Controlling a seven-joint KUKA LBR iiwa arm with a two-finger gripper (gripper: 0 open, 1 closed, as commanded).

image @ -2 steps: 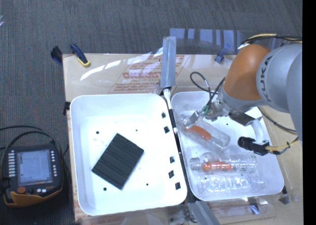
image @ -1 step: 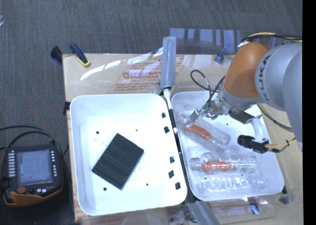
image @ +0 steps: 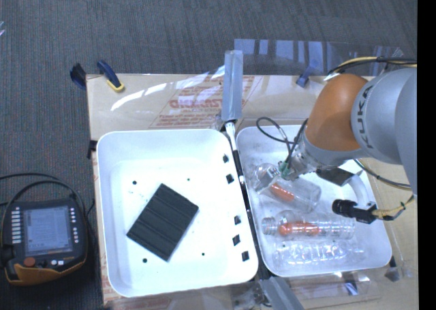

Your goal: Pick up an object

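The arm reaches in from the right and its gripper (image: 289, 167) is low over the right bin (image: 267, 140), at the near end of a clear plastic bottle with something orange inside (image: 289, 191); whether it touches the bottle cannot be told. The wrist covers the tip, so its state cannot be told either, and nothing is seen held. This looks like the reach-and-descend step of a pick, with the grasp itself not yet proven. A second clear bottle with an orange part (image: 310, 227) lies nearer the front of the same bin, and a crumpled clear one (image: 320, 254) lies just in front of that. In the left bin (image: 109, 165), well apart, a flat black ribbed pad (image: 163, 221) lies alone. The next move probably calls for closing squarely on the bottle's body, then lifting straight up; the smooth round plastic may slip or roll aside.
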